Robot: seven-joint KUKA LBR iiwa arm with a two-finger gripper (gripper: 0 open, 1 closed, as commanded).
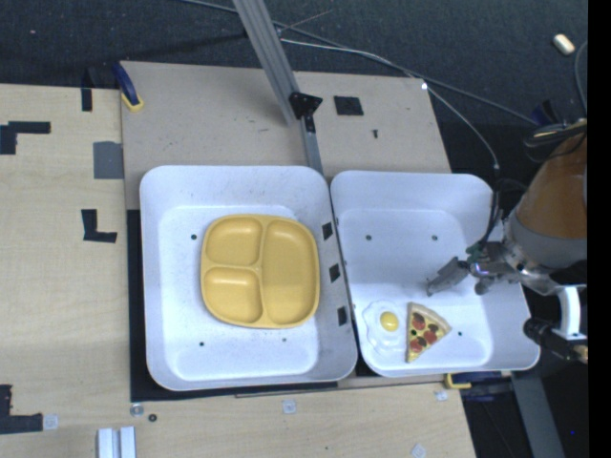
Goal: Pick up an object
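Right bin [410, 194]: I see the pizza slice [424, 329] and fried egg [384, 324] at its near edge. Gripper [447, 280] hovers just beyond the pizza, apart from it. I can't tell its opening; nothing visibly held.

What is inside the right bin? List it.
The right bin holds a fried egg and a pizza slice, with the gripper above its floor. The arm covers the bin's right edge.

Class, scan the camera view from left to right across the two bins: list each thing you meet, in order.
Yellow divided plate → toy fried egg → toy pizza slice → the arm's hand, slightly right of the pizza slice and above it in the view.
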